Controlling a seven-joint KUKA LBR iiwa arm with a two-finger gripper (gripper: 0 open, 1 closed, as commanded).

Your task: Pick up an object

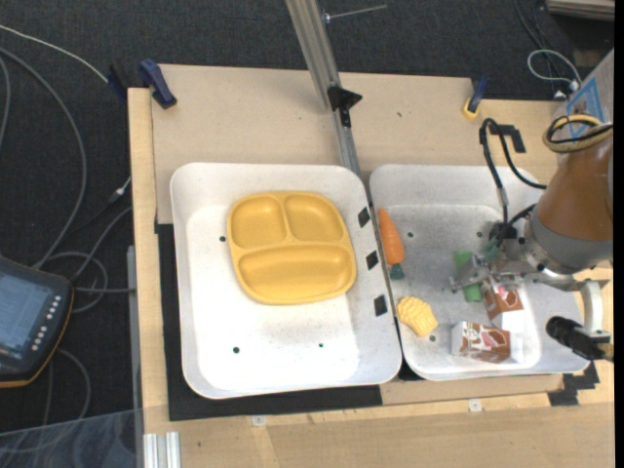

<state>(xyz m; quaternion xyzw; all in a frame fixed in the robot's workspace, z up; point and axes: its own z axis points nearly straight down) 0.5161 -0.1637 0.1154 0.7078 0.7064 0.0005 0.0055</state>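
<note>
Camera view: the gripper (480, 273) is seen low over a green object (464, 259) at right. Whether its grip is closed cannot be told.

Tray (291, 246) in left bin (195, 291) — carrot (391, 237), corn (417, 315) in right bin (429, 188).

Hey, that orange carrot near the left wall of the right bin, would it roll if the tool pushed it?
The carrot looks rounded and tapered, so it would likely roll in a curve. It looks like smooth plastic, probably light, stiff and somewhat slippery.
</note>
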